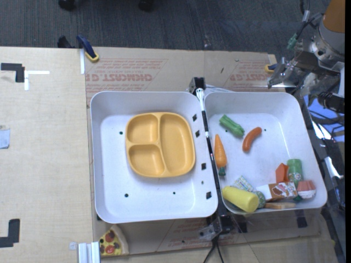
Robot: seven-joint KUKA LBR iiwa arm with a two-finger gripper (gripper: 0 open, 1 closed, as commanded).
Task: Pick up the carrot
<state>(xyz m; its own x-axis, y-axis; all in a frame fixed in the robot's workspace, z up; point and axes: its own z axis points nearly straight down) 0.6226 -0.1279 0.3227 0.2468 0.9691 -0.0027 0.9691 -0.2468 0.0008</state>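
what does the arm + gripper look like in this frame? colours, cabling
Orange band at the top right corner, with a grey metallic wrist section below it. The gripper end is silvery-grey hardware with dark fittings. Thin cables run around the wrist, with small green parts among them. Detail is too fine to tell the finger shape.

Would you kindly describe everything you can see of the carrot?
The carrot is a small orange toy, plastic by its look, with a green stub at its lower end. It tapers to a point at the top and lies flat, nearly lengthwise along the left wall of the right bin, close to or touching that wall. No other item touches it; the gripper is up over the bin's far right corner, well away.
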